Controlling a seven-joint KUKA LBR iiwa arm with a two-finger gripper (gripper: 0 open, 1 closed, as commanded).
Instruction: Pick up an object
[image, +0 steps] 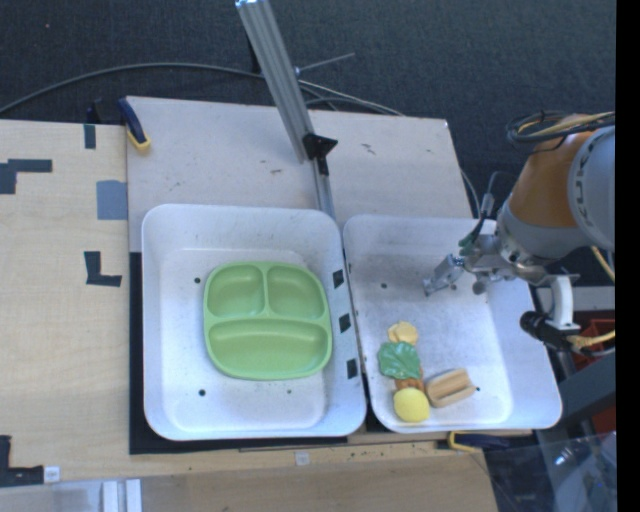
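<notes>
Several small toy foods lie in the front of the right bin (520, 400): a yellow round piece (403, 333), a green leafy piece (399, 359), a yellow ball (411, 405) and a tan block (449, 387). My gripper (453, 286) hangs over the middle of the right bin, behind and to the right of these items and apart from them. Its two fingers stand spread, open, with nothing between them.
A green divided plate (268, 320) lies in the left bin (160, 300). A grey metal pole (285, 80) slants in from the top down to the wall between the bins. Cables run across the dark floor behind the bench.
</notes>
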